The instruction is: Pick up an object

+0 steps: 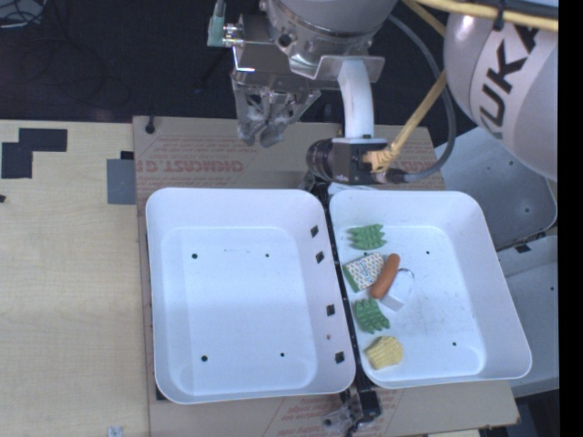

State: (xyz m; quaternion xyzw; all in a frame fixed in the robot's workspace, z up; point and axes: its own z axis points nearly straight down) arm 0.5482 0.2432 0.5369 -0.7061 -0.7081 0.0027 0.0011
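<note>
Objects: 5 small items clustered at the left side of the right bin (474, 235), close to the divider between the bins.
Orange piece (385, 275): sausage-shaped, lying tilted, its lower end over a small white block (398, 293).
Patterned piece (364, 268): flat, pale with a checked face, touching the orange piece on its left.
Green pieces: 1 leafy one (367, 237) above the cluster, 1 more (371, 314) below it.
Yellow piece (384, 352): ribbed, nearest the front wall, apart from the rest.
Gripper (266, 124): raised above the cardboard behind the left bin (168, 289), well apart from every item; nothing seen between its tips; opening cannot be told, tips bunched in shadow.
Left bin: white, shallow, bare floor with dark dots.
Bench: both bins sit on brown cardboard (191, 157) over pale wood (64, 289).
</note>
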